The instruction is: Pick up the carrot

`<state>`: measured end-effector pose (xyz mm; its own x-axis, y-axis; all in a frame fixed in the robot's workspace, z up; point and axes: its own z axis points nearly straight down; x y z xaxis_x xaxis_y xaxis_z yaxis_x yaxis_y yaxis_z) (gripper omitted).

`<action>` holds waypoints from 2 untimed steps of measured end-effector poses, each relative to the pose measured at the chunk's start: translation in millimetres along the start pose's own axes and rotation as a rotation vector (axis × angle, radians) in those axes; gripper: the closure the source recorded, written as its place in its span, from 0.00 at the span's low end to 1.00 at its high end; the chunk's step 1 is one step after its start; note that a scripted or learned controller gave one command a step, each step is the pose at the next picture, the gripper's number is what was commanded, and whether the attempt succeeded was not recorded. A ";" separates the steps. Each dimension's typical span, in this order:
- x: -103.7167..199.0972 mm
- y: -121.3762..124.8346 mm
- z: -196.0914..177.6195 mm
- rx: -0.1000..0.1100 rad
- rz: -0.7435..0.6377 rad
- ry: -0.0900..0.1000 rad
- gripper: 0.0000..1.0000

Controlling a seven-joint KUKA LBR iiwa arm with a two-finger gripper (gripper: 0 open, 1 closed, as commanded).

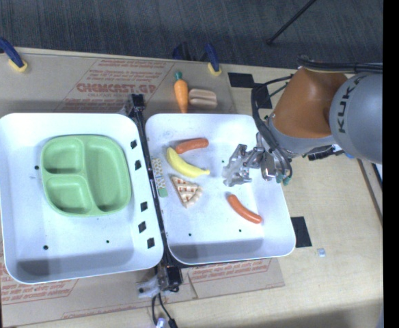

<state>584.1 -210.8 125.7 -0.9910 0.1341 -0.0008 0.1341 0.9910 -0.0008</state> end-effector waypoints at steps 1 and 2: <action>27.3 -4.1 -137.9 0.001 -0.249 -0.002 1.00; 52.7 20.1 -103.1 0.000 0.053 0.002 1.00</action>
<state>534.6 -183.7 228.7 -0.9825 0.1864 0.0016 0.1864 0.9825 -0.0008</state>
